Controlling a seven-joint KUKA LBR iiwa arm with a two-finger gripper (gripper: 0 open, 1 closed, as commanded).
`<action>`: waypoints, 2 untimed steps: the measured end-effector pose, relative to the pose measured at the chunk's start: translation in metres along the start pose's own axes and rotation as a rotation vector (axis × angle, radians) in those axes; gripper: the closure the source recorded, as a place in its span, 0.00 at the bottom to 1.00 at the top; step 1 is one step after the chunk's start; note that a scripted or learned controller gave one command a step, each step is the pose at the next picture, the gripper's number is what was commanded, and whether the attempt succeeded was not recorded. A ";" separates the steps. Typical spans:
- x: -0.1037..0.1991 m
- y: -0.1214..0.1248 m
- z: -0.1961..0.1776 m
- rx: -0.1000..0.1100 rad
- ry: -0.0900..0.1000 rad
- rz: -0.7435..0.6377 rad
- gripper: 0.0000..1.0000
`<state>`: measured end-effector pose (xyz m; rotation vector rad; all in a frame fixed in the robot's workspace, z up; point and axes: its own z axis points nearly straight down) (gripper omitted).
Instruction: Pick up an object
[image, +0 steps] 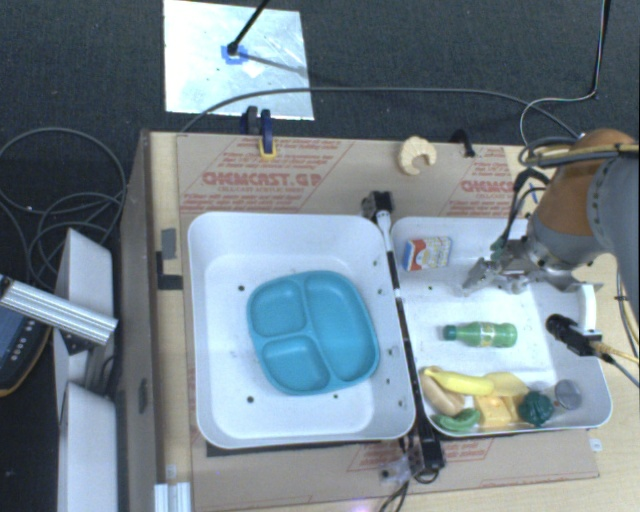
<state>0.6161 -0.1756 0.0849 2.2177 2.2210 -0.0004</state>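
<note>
Arm (590, 200) reaches in, gripper (487, 275) low over right bin (600, 400).

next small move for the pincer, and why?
Probably shift toward the green bottle and descend. The pincer hovers in the right bin, holding nothing visible; the bottle lies alone just below it in view, clear of the food pile.
</note>
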 end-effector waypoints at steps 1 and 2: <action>0.065 -0.054 0.001 0.001 0.003 -0.002 0.00; 0.067 -0.096 0.000 0.001 0.002 0.001 0.00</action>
